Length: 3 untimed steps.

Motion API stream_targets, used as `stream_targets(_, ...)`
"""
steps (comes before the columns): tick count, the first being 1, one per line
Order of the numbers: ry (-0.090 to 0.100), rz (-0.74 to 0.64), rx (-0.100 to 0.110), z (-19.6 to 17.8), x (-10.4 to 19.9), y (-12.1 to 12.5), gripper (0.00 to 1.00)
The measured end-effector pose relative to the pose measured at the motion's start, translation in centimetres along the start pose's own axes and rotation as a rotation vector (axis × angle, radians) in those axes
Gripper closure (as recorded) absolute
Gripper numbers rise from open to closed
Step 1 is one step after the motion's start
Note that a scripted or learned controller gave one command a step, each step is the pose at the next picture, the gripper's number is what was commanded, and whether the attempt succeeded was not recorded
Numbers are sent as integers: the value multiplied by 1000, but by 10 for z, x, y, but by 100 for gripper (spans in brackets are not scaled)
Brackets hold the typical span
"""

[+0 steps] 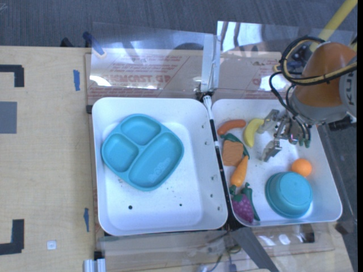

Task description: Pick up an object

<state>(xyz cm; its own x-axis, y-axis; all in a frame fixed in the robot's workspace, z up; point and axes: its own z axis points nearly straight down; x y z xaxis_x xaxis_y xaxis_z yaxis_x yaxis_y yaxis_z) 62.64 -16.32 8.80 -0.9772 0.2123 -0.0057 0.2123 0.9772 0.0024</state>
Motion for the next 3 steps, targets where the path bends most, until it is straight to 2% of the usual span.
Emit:
stream_targets(1, -10, -84, -2, -55, 5, 71, 0)
stream_targets(2, -1, 9, 1, -10, 1, 58, 0)
stream_targets(3, -9, 8, 0, -22, -1, 59, 100)
